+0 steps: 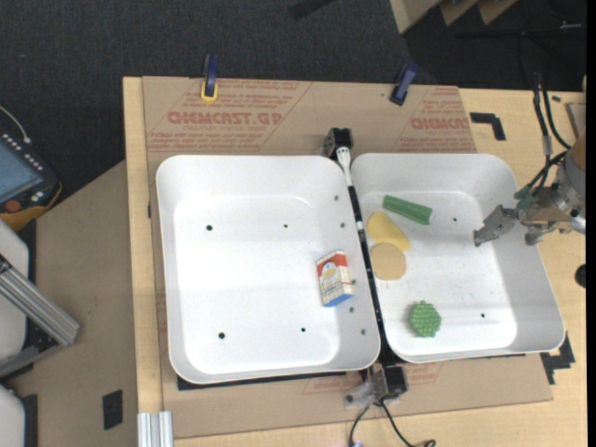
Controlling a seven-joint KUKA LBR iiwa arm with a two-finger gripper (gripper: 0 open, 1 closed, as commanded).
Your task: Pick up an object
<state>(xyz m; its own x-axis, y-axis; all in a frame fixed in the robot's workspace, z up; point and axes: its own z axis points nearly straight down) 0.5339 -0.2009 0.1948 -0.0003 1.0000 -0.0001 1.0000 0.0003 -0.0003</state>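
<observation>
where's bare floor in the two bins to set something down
Left bin: bare everywhere left of the small carton by its right wall. Right bin: crowded near the divider with green block, yellow piece, green ball; bare toward the gripper.

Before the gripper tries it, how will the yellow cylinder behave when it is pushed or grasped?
The yellow cylinder lies on its side, so a push would probably roll it. It rests near the bin wall, which may block one finger. It looks smooth, perhaps slippery, and likely light.
</observation>
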